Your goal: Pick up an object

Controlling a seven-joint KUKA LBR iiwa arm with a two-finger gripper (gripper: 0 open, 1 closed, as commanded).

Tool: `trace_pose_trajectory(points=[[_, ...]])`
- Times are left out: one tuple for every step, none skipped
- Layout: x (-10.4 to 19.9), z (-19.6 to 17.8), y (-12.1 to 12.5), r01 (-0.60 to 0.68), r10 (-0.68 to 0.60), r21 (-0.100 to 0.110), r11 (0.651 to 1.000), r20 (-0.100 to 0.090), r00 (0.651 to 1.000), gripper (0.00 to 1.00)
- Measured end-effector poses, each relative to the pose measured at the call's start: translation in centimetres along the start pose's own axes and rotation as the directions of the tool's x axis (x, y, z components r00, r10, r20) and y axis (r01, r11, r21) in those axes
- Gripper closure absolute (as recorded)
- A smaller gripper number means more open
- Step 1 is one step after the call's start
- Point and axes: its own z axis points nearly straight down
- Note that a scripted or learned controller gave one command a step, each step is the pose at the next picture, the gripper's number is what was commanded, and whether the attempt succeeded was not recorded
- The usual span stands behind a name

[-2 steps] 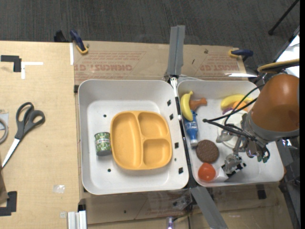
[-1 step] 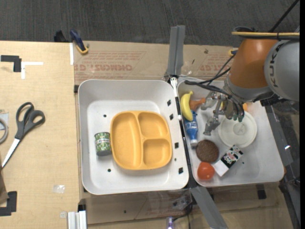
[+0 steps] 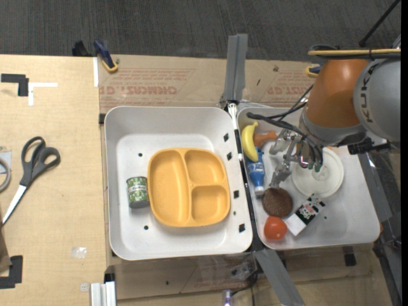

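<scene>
Brown ball (image 3: 277, 201), tomato (image 3: 275, 228), carton (image 3: 306, 213), blue bottle (image 3: 256, 174), banana (image 3: 249, 141), white plate (image 3: 322, 174) lay in right bin (image 3: 357, 225). Hand (image 3: 292, 161) hung above them beside plate, nothing visibly gripped; fingers' state could not be told. Left bin (image 3: 121, 132) held yellow tray (image 3: 189, 187), green can (image 3: 137, 191). Scissors (image 3: 29, 167) lay on desk (image 3: 51, 234).

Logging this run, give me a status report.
Gripper over right bin, nothing between fingers. Brown ball, tomato, banana crowded close below. Nothing lifted yet.
</scene>
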Motion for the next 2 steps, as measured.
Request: trace_pose_trajectory(points=[[2.5,-0.1,-7.1,0.036,-0.036,0.000,0.999,0.002,0.999,0.00],[9.7,-0.6,-7.9,-0.087,0.087,-0.004,0.996,0.030,0.996,0.00]])
